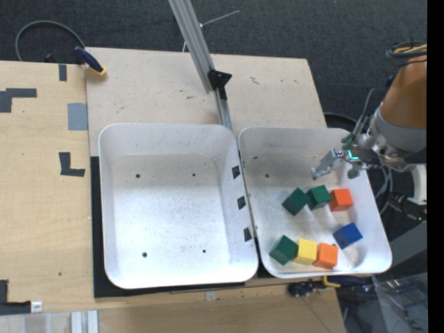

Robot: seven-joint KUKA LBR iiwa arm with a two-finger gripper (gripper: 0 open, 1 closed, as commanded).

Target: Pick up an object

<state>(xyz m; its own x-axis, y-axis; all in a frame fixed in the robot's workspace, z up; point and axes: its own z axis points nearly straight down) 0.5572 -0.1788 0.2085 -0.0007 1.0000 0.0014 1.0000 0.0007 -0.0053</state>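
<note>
Blocks (318,197) lie just below pincer (338,166) in right bin (277,144).

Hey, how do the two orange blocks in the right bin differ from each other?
The upper orange block sits at the right end of a row beside two dark green blocks; the lower orange block ends a row near the front wall, next to a yellow block. The upper one lies closer to the gripper. Both look like small cubes of similar size, resting in the right bin.
</note>
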